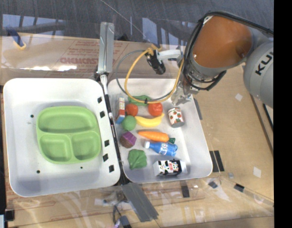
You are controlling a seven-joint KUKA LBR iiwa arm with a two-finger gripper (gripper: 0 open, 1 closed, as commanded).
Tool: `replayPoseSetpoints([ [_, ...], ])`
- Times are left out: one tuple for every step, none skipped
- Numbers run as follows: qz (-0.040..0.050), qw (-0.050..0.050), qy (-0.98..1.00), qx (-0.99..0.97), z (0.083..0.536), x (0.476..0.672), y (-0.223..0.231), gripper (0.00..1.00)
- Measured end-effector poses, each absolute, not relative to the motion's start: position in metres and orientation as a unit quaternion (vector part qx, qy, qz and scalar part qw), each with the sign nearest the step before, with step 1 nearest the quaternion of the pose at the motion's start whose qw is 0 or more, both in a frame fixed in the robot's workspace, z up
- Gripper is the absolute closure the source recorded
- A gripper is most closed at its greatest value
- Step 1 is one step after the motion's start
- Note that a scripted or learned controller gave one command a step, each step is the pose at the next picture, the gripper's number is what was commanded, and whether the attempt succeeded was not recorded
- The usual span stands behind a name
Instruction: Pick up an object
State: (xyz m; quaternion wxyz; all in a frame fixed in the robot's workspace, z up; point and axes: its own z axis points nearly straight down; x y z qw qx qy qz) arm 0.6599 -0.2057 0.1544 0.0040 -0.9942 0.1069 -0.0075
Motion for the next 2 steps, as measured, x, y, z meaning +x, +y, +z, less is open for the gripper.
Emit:
replayPoseSetpoints([
  [-0.0088,0.005,0.097,-0.995,0.1605,0.6521,-0.206,1.0],
  [-0.0079,0.005,0.099,-0.995,0.1508,0.6588,-0.2083,1.0],
])
